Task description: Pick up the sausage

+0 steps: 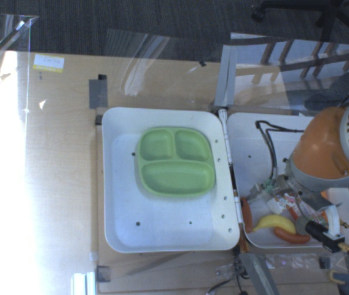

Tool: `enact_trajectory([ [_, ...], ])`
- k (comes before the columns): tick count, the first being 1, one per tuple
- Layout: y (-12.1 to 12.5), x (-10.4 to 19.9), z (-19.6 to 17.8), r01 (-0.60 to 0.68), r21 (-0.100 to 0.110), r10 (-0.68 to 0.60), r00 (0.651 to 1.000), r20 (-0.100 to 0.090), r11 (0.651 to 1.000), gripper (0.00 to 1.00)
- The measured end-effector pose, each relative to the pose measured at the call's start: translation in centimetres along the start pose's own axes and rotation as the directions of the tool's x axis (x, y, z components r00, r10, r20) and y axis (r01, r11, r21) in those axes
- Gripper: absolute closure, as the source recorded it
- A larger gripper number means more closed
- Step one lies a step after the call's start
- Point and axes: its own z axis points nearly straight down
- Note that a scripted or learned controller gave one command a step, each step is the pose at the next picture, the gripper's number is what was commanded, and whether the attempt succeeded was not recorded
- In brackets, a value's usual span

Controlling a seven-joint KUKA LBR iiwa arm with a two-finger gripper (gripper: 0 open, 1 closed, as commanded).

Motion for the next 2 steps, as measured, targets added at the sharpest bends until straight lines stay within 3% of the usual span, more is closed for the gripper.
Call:
enact_trajectory([
  [2, -0.07, 0.06, -0.02, 0.06, -0.001, -0.06, 0.998, 0.0, 0.998, 0.0],
])
